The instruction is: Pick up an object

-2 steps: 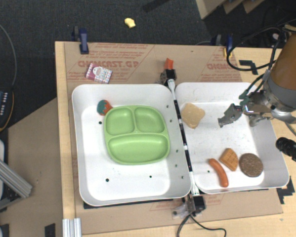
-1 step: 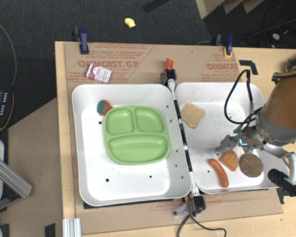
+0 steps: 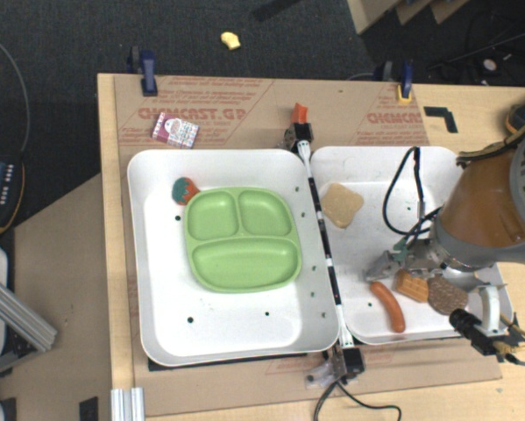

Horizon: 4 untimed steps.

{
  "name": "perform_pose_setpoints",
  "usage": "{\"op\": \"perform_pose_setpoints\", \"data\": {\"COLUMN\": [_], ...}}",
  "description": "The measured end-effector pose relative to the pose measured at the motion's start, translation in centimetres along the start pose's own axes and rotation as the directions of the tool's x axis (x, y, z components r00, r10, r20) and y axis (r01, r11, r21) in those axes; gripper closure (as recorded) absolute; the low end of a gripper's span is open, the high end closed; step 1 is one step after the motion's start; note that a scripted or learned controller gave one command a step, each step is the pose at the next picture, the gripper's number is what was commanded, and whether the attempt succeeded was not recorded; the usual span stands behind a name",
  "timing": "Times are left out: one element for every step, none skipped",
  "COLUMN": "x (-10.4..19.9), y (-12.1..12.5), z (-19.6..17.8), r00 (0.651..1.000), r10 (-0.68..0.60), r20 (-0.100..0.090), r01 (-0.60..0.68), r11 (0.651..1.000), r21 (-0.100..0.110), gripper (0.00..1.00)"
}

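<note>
Camera view looks down on two white bins side by side; the left bin (image 3: 157, 323) holds a green divided plate (image 3: 242, 239) with a small red and teal object (image 3: 185, 189) touching its upper left corner; the right bin (image 3: 367, 158) holds a pale bread-like piece (image 3: 341, 204), a sausage (image 3: 389, 307), a tan cracker (image 3: 412, 285) and a brown round piece (image 3: 446, 296); the gripper (image 3: 400, 260) sits low just above the cracker, its fingers too murky to tell whether they are apart or together.

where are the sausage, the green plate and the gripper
sausage (image 3: 389, 307), camera view, middle of its length
green plate (image 3: 242, 264), camera view, floor of its large compartment
gripper (image 3: 392, 265), camera view, between its fingertips above the sausage
</note>
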<state>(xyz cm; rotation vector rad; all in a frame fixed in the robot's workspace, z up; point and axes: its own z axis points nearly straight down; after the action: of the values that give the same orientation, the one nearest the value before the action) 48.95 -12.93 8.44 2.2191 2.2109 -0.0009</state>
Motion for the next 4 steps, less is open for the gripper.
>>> {"op": "perform_pose_setpoints", "data": {"x": [-0.1, -0.1, -0.2, -0.2], "y": [0.4, 0.4, 0.5, 0.4], "z": [-1.7, -1.6, -2.7, -2.6], "r00": [1.000, 1.000, 1.000, 1.000], "r10": [0.000, 0.000, 0.001, 0.001], "r20": [0.005, 0.005, 0.008, 0.008], "r01": [0.000, 0.000, -0.001, -0.001], "r11": [1.000, 1.000, 1.000, 1.000], "r21": [-0.016, -0.014, -0.019, -0.018], "gripper": [1.00, 0.00, 1.00, 0.00]}}
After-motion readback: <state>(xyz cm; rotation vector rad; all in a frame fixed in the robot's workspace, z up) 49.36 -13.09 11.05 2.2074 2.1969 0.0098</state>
